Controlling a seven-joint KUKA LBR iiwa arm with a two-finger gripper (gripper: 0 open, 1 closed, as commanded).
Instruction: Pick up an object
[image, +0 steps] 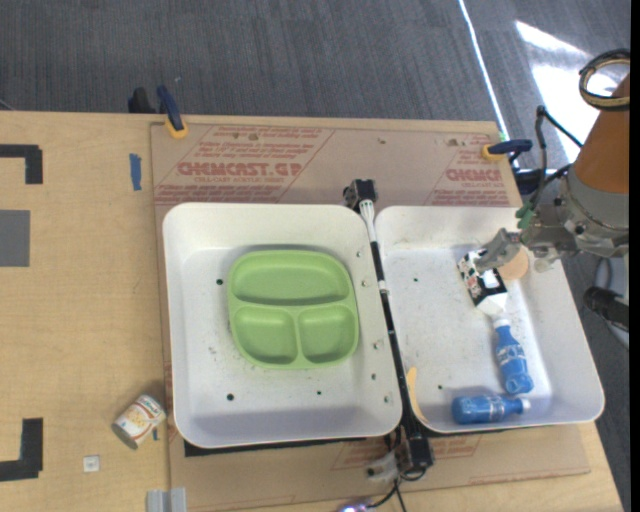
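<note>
Right white bin (560, 330): black-and-white tube (484, 285) beneath claw (497, 262), grip state unclear.

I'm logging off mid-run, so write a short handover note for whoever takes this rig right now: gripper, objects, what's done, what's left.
Gripper: low over the right bin, upper part, at a small black-and-white item; no grasp can be confirmed.
Right bin: two blue bottles, one upright-lying below the gripper, one along the near edge.
Left bin: green divided plate.
Done: arm positioned in the bin.
Left: secure an object and lift it.
</note>
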